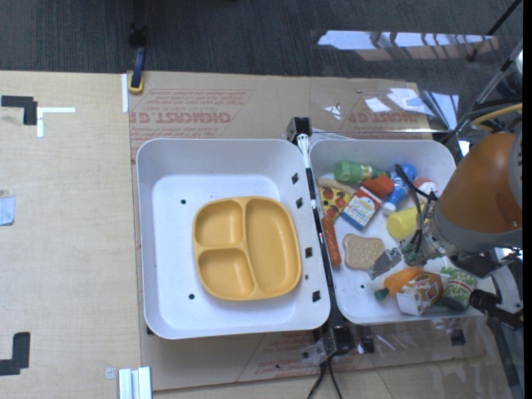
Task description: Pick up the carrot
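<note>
The carrot (402, 278) is orange with a green tip and lies near the front of the right bin (359, 307), between a bread slice (362, 252) and a white packet (421, 294). My gripper (397, 261) reaches in from the right under the orange-banded wrist and sits low, just above and behind the carrot. Its grey tip lies close to the bread slice. I cannot make out whether it touches the carrot.
The right bin is crowded: a green bottle (353, 171), a pizza slice (332, 196), a sausage (332, 241), a red and blue carton (362, 208), a yellow piece (402, 221) and a green packet (459, 288). The left bin (158, 223) holds a yellow divided plate (247, 248).
</note>
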Action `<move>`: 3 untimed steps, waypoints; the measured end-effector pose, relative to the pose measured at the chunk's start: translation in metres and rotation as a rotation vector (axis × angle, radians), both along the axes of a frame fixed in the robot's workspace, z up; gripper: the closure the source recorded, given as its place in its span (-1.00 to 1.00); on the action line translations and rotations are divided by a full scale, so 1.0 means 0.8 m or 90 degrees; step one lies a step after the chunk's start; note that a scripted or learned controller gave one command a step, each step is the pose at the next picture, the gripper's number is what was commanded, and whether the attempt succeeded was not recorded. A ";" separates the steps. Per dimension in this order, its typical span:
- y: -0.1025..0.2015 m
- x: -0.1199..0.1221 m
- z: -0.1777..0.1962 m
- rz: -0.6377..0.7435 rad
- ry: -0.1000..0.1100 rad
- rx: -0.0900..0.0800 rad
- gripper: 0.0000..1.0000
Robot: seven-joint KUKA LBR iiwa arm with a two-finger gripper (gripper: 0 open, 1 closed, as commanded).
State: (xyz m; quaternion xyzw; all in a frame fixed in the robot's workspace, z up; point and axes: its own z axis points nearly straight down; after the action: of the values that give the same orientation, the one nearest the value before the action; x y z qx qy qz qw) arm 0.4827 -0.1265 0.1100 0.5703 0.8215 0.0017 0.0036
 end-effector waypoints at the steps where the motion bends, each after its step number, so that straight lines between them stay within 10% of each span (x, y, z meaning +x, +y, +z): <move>1: -0.001 0.003 0.011 -0.002 -0.003 -0.001 1.00; 2: -0.001 0.003 0.011 -0.002 -0.003 -0.001 -1.00; 3: 0.006 -0.006 -0.023 -0.012 0.006 0.001 -1.00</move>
State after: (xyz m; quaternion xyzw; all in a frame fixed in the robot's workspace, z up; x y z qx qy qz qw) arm 0.4777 -0.1220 0.0913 0.5780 0.8161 -0.0003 -0.0007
